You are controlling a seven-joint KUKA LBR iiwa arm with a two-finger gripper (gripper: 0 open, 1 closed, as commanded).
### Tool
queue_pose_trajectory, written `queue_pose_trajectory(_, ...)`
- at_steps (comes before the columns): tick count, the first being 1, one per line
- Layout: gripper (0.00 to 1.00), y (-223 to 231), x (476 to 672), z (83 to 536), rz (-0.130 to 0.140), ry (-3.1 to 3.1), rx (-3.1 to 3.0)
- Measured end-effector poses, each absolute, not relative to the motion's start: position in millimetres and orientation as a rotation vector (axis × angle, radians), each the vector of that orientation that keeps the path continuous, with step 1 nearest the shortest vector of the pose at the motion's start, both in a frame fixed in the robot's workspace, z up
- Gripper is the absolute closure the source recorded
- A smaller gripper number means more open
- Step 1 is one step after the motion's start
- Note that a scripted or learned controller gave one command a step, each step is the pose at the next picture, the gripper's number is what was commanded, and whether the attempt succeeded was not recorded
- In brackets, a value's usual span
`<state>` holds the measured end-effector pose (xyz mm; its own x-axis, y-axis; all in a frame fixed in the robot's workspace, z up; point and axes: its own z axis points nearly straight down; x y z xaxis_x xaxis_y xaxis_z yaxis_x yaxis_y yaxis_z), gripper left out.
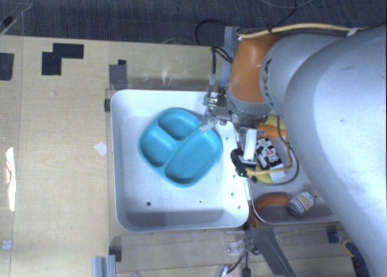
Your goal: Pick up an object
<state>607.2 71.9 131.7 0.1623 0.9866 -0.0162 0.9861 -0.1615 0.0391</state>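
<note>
As I reach in from the right across the pale wooden surface (60, 149), my tool (210, 120) sits at the upper right rim of the blue divided plate (178, 149). I cannot tell whether it touches that rim or hangs just above it, and I cannot tell whether it is set wide or narrow. The plate lies flat in the left bin (130, 200), turned at a slant, with its large compartment toward the right bin (259, 214). There, an orange object (273, 200) and a small jar (300, 203) lie side by side at the near edge.
</note>
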Motion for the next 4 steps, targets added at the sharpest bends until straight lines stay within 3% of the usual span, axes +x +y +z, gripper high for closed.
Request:
queue_pose_trajectory(1,1.00,52,608.3,139,-0.009,1.975,2.372)
queue_pose_trajectory(2,1.00,114,625.2,256,-0.002,1.650,2.672)
queue_pose_trajectory(3,0.00,114,625.2,256,-0.002,1.650,2.672)
queue_pose_trajectory(4,0.00,101,622.1,221,-0.005,1.719,2.630)
